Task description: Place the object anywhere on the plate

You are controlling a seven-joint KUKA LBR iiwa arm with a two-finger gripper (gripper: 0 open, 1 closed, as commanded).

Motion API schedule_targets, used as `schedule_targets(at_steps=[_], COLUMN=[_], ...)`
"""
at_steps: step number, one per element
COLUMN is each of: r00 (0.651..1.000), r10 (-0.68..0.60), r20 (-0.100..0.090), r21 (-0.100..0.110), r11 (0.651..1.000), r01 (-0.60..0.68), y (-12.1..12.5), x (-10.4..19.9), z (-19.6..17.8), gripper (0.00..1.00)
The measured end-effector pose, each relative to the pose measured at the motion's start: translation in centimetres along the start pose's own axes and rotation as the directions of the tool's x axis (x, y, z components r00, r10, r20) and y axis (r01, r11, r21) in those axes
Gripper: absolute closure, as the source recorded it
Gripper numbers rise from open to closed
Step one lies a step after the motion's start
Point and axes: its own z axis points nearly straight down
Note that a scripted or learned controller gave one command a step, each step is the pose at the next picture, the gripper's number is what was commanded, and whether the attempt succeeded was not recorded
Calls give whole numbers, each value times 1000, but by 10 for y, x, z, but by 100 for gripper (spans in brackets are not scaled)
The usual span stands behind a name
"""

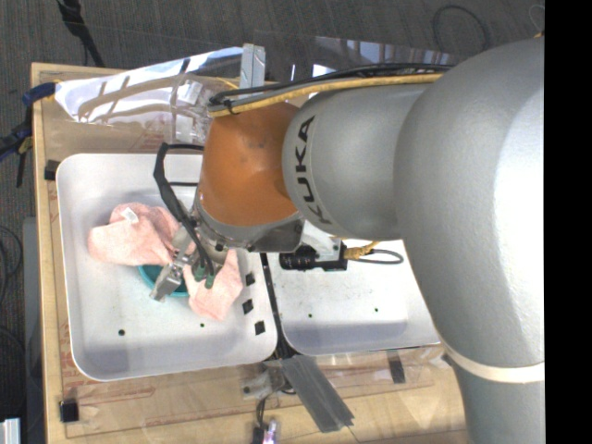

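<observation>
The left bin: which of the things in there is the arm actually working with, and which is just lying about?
Part of the job:
- tool
- pink cloth, draped beneath the tool
- teal plate, mostly hidden under the cloth

Just lying about:
- right bin
- clear plastic sheet behind the left bin

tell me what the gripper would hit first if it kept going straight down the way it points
Probably the pink cloth in the left bin; the gripper points down over its lower edge, where a teal plate peeks out. Depth is hard to judge from above.
</observation>
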Motion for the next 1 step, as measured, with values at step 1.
schedule_targets(at_steps=[1], r00=[1000], r10=[0], r20=[0], r21=[0], r11=[1000], r01=[0], y=[0], x=[0], z=[0], gripper=[0])
